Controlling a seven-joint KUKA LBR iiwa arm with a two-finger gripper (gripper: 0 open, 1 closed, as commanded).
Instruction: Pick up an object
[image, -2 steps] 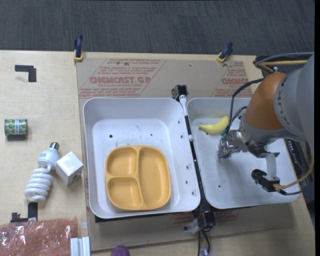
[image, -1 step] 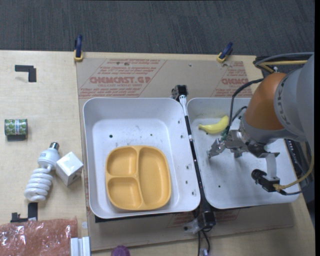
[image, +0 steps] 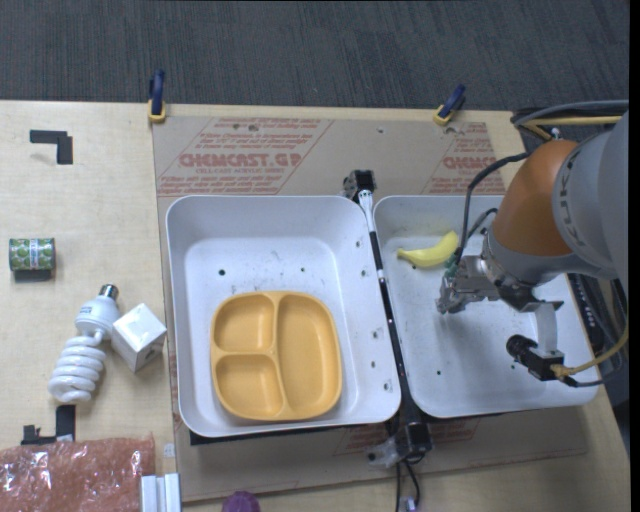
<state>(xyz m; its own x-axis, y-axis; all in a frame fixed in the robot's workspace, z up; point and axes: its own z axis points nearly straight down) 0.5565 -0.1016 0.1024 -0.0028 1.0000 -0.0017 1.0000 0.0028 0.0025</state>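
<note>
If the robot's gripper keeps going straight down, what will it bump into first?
Probably the bare white floor of the right bin. The gripper points down just below the banana, so it likely misses it, though depth is hard to judge.

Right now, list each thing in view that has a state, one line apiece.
banana: lying in the right bin, not held
yellow divided tray: flat in the left bin, compartments bare
end effector: low in the right bin, just below the banana
spiral light bulb: lying on the bench
</note>
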